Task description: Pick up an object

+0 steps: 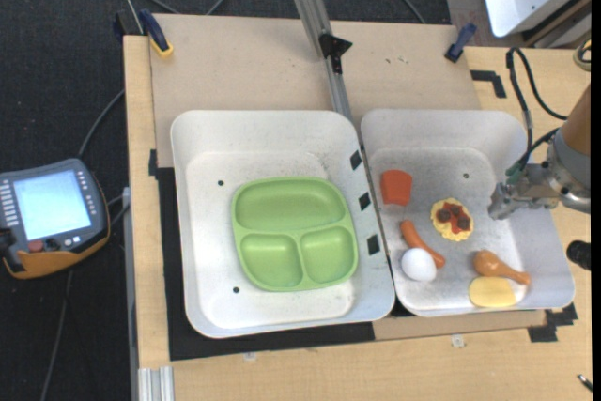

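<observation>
1. Gripper [500, 203] hovered just right of tart [453, 219] in right bin [470, 131]; grip state: cannot tell, too blurry.
2. Arm cut off at frame edge.
3. Egg [419, 265], carrot [420, 241], cup [396, 187] left of tart.

My bench [282, 61] looks like pale, matt wood. The two bins [207, 230] seem to be white plastic, a little scuffed and grey-speckled. The green divided plate [293, 233] is smooth plastic with a soft shine. The white egg [419, 265] looks glossy. My pincer [501, 202] looks like dull grey metal.
</observation>
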{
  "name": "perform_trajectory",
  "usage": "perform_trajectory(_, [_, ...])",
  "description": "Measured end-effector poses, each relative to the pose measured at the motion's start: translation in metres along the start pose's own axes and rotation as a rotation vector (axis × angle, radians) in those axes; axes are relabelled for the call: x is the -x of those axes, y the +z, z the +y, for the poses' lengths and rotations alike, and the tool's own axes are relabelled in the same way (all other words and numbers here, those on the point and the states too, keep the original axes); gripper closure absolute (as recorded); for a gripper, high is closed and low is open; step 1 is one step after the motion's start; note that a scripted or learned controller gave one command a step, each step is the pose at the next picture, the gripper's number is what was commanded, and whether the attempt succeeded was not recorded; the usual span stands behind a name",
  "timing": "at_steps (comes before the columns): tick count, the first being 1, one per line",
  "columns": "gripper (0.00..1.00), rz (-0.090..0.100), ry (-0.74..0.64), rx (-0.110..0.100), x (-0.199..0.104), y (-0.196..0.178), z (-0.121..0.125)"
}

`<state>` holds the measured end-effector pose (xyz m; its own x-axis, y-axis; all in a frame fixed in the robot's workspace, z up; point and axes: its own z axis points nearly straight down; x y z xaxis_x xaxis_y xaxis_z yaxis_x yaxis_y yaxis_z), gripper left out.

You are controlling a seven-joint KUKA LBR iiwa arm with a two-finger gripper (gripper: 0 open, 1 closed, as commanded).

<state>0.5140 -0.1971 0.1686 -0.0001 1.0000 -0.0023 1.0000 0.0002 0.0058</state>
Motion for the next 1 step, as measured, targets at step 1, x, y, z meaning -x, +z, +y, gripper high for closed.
perform_trajectory(1, [1.00,0.000,-0.001,0.001,-0.0008,-0.0471,-0.0056])
